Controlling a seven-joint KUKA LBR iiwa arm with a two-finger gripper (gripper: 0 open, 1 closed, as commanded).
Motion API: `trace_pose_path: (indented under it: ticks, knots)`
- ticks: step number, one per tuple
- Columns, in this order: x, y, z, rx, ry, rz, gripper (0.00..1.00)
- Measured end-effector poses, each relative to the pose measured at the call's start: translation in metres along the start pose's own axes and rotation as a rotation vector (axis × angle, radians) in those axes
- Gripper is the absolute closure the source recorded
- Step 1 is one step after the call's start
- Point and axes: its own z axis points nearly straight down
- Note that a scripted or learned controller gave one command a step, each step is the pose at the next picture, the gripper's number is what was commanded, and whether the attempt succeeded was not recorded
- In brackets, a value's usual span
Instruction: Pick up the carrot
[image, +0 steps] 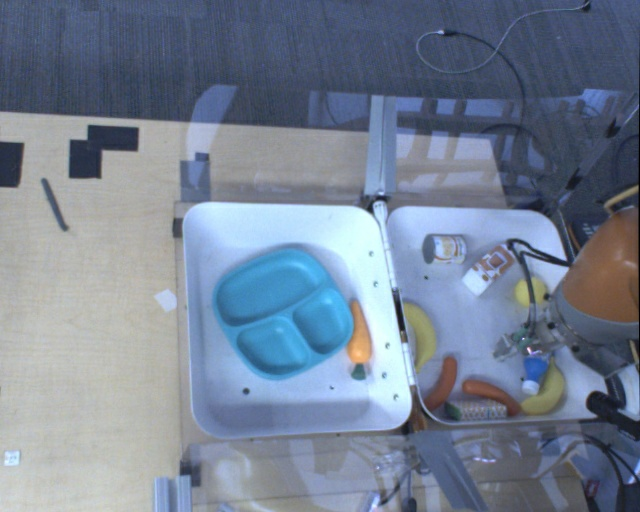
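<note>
The carrot (358, 338) is orange with a dark green end. It lies in the left bin (290, 410), tight against the right edge of a blue divided plate (283, 313), with its green end toward the front. My gripper (522, 343) hangs low in the right bin (470, 320), below the arm's orange band (610, 270). It is well to the right of the carrot, across the wall between the bins. Nothing of the carrot is near it.
The right bin holds a can (445, 248), a small carton (488, 270), a lemon (530, 292), a banana (421, 335), two red sausages (442, 380) (490, 391), a blue-and-white tube (535, 374) and another yellow fruit (546, 396). Black cables run along the right side.
</note>
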Motion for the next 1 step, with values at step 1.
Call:
trace_pose_path:
  ticks: [1]
  knots:
    - [0.0374,0.0117,-0.0004,-0.002,0.000,0.450,1.00]
